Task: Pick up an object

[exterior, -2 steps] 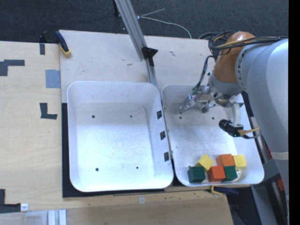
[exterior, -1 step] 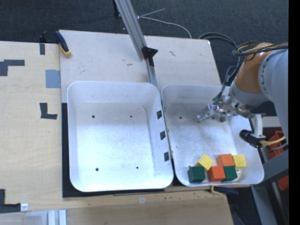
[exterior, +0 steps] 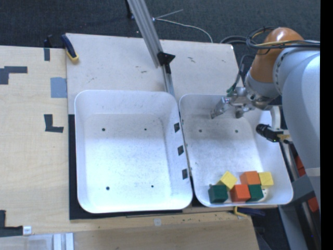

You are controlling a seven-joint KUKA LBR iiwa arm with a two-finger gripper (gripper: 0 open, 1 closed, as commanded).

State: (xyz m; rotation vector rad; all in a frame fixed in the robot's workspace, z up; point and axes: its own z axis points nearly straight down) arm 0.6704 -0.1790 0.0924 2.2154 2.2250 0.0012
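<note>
Looking down from the overhead camera, I see my small metal two-finger hand (exterior: pixel 225 110) hanging over the upper part of the right shallow white plastic bin (exterior: pixel 270 155), close to its top rim. Its fingers (exterior: pixel 216 112) point toward the left of the view and appear spread apart, with nothing between them. Behind the hand, the grey arm with its orange band (exterior: pixel 278 38) comes in from the right side of the view, and black cables loop above it.

The blocks I could pick up sit well apart from the hand, clustered in the bottom corner of that same right bin. A yellow block (exterior: pixel 228 179) lies tilted at the left of the cluster, with a dark green block (exterior: pixel 218 194) just below it. An orange block (exterior: pixel 250 177) and a second, smaller yellow block (exterior: pixel 266 179) sit along the upper row. A red-orange block (exterior: pixel 240 192) and another green block (exterior: pixel 255 192) lie in front, touching their neighbours.

The left shallow white bin (exterior: pixel 83 139) sits beside the right one on the pale desk (exterior: pixel 114 61). A slanted grey metal rail (exterior: pixel 145 22) crosses above the desk.
</note>
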